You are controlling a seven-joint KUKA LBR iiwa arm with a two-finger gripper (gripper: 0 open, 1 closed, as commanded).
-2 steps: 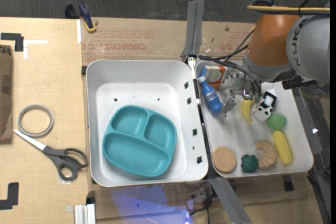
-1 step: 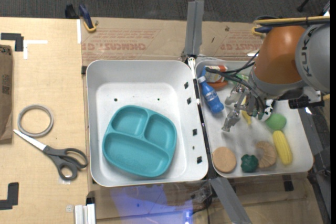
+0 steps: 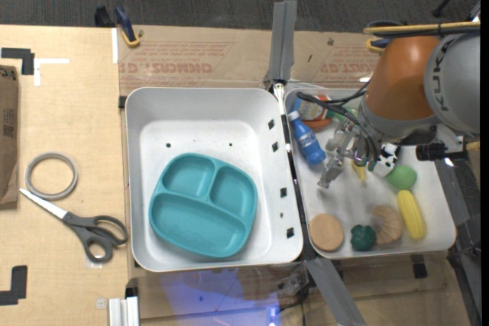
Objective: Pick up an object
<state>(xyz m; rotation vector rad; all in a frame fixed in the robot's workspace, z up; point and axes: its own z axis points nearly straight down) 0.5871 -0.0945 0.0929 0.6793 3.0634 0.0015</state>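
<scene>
Pick not yet made: gripper [image 3: 334, 166] lowered into right bin [image 3: 435, 237], fingers apart and nothing clamped, blue bottle [image 3: 309, 143] at ten o'clock, other objects unlifted from five to three o'clock.

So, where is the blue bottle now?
The blue bottle lies in the right bin, near its left wall, just left of the gripper.
</scene>
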